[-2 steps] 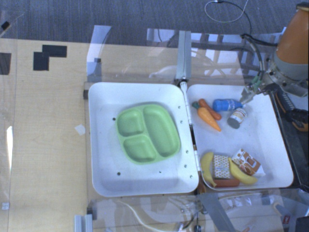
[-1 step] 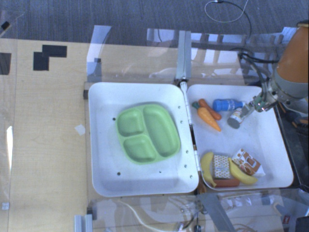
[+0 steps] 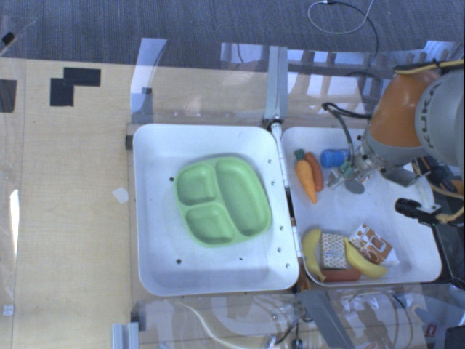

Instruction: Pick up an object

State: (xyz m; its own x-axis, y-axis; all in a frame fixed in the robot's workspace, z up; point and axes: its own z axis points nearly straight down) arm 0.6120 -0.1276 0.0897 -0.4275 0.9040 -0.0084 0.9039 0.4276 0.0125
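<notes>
Hovering just right of the carrot (image 3: 308,177), the gripper (image 3: 347,177) hangs beside a blue cup (image 3: 333,157). Its finger state cannot be told.

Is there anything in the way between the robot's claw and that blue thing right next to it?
Nothing visible. The gripper hangs low in the right bin, and the blue object lies just beside it, up and to the left, with bare bin floor between them. The carrots lie further left.

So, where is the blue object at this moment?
The blue object lies in the right bin, near its far edge, just right of the carrots and left of the gripper.
</notes>
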